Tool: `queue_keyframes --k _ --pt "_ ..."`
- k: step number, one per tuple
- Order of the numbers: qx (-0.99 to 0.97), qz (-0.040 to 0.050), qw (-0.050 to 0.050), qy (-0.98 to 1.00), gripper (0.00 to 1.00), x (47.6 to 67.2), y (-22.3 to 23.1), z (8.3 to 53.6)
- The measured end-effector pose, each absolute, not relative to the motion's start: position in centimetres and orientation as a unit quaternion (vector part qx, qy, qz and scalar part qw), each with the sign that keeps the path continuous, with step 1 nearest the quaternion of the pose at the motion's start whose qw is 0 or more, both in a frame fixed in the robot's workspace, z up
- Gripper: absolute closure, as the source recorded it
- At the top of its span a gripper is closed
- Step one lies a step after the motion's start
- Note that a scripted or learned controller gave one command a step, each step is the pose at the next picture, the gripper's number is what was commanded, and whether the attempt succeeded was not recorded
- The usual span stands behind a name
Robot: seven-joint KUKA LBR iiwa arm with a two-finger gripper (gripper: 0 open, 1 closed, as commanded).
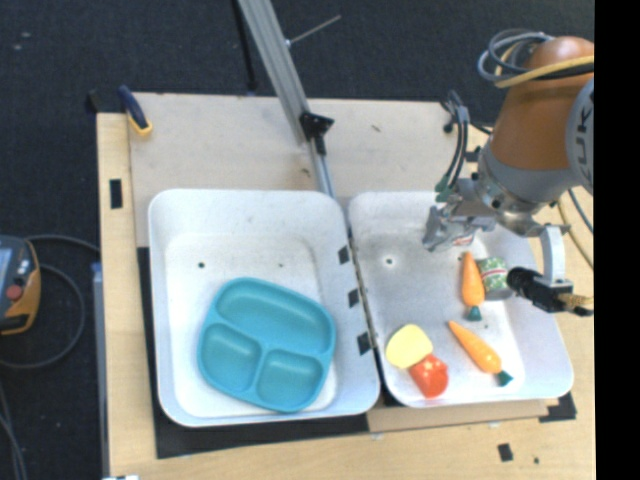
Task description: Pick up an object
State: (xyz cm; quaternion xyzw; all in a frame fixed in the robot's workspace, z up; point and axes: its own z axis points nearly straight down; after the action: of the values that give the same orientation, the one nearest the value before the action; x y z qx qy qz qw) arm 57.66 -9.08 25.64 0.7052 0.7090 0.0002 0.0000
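Over the right bin the pincer hangs near the back wall; whether it is spread or pressed together I cannot tell. Just beside it lies a carrot, a second carrot nearer the front, then a yellow piece touching a red piece. Across the tabletop, the left bin carries a blue divided tray.

Probably a robotics lab: bench with white bins, toy food.
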Motion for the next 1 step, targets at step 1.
queue_keyframes --k 1 --pt "0.704 0.0012 0.0 0.71 1.0 56.34 -3.96 26.15"
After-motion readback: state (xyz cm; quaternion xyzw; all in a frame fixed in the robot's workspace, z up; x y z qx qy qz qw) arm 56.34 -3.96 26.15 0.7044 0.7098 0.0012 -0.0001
